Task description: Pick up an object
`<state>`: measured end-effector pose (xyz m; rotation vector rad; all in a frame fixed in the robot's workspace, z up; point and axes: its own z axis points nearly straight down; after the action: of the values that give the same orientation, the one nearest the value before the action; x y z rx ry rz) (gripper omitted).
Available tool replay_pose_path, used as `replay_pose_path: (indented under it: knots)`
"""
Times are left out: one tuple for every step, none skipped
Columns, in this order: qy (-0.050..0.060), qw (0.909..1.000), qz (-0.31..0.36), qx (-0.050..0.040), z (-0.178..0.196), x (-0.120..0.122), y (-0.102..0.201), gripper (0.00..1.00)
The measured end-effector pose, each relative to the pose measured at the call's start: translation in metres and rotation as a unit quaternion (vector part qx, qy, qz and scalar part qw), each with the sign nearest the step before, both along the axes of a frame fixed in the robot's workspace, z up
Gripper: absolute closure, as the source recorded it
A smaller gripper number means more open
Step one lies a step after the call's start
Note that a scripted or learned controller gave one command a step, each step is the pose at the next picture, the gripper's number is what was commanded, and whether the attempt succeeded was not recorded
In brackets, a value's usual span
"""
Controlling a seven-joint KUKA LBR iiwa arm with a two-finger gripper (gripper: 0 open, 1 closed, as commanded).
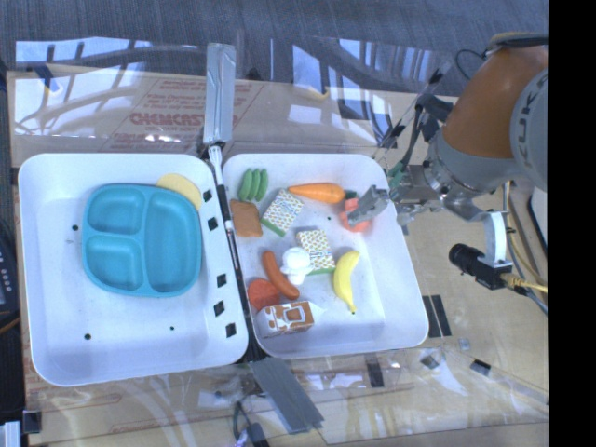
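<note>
Reaching in from the right of the frame, the gripper (371, 203) sits at the right bin's (410, 296) upper right rim, over a small red object (355, 216) beside the carrot (318, 192); whether it grasps anything cannot be told. Toy foods are clustered here as pick candidates. Left bin (37, 250) holds a blue tray (142, 240). Red cardboard (158, 115) print is illegible.

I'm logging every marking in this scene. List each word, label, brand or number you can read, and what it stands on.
"CHEMCAST": red print on the sheet of brown paper behind the two bins, repeated in rows; the smaller red lines around it are too blurred to read.
Small box in the right bin: printed front, too small to read.
Two patterned packets: print only, no legible words.
Arm: dark letters at its right edge, cut off, unreadable.
</note>
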<state>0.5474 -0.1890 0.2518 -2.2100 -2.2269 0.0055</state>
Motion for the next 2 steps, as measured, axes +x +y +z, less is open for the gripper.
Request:
replay_pose_path:
  knots:
    - [-0.001,1.0,-0.007,0.0003,-0.1583,-0.0252,-0.0208,0.0]
    - [0.001,1.0,-0.006,0.0003,-0.149,-0.0255,-0.0208,1.0]
